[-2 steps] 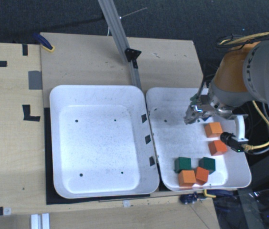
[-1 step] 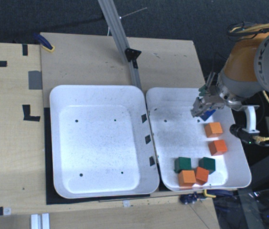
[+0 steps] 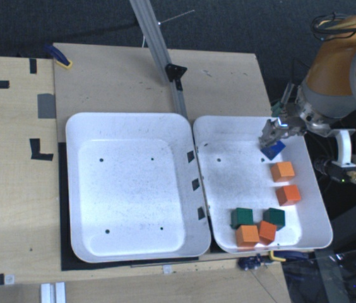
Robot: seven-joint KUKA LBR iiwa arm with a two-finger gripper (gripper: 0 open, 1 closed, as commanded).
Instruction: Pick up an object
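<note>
Pincer (image 3: 271, 137) hanging over the right bin (image 3: 228, 169) — touching a blue block (image 3: 272, 149), grip impossible to tell, 4 orange blocks (image 3: 283, 171) lying nearby.

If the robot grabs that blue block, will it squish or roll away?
Probably not. The blue block under the gripper looks like a hard-edged cube, so it should stay stiff. Its flat faces suggest sliding, not rolling, on the smooth right bin.

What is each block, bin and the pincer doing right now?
pincer: over the right bin, right at the blue block
blue block: under the pincer tip
orange blocks: four, lying in the right bin
green blocks: two, lying near the front
right bin: holds all the blocks
left bin: sits beside it
</note>
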